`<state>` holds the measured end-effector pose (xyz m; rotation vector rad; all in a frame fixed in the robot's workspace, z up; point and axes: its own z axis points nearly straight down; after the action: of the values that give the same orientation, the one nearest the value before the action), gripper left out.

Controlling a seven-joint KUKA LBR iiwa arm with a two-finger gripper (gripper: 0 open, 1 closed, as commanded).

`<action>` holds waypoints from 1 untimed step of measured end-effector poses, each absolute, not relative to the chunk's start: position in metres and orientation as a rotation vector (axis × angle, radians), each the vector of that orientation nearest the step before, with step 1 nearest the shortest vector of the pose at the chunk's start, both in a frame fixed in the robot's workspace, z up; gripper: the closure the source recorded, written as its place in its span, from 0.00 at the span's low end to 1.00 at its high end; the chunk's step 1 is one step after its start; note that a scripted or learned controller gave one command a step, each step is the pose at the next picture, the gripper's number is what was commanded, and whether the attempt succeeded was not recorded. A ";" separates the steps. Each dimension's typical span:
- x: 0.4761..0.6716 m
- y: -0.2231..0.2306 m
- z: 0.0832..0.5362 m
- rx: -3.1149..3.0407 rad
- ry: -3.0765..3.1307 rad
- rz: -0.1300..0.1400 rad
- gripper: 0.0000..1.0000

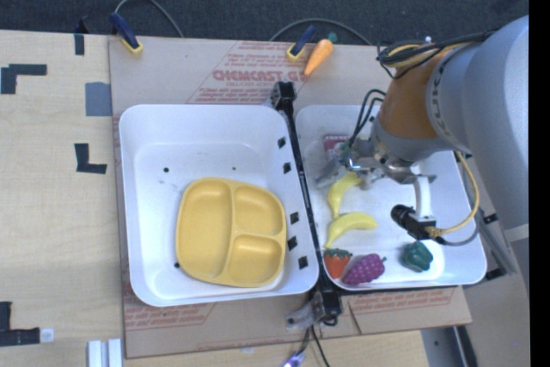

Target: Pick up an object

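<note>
Well to the left of our hand (342, 166), the left bin (137, 185) holds a yellow divided tray (230, 231). In the right bin (455, 271) our hand hangs low; we cannot tell how far it is open. A banana (339, 190) lies just below it, long axis running away from the hand. Further on lie a second banana (351, 224), a strawberry (337, 261), grapes (364, 268) and a green pepper (418, 255).

Red print on cardboard sheet (249, 77) under bins, poss. "CHEMCAST", blurry, rest illegible
</note>
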<state>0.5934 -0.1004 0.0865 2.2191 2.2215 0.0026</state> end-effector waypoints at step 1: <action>0.594 -0.101 0.097 2.217 2.219 0.002 1.00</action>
<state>0.5937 -0.1013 0.0968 2.2167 2.2188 0.0020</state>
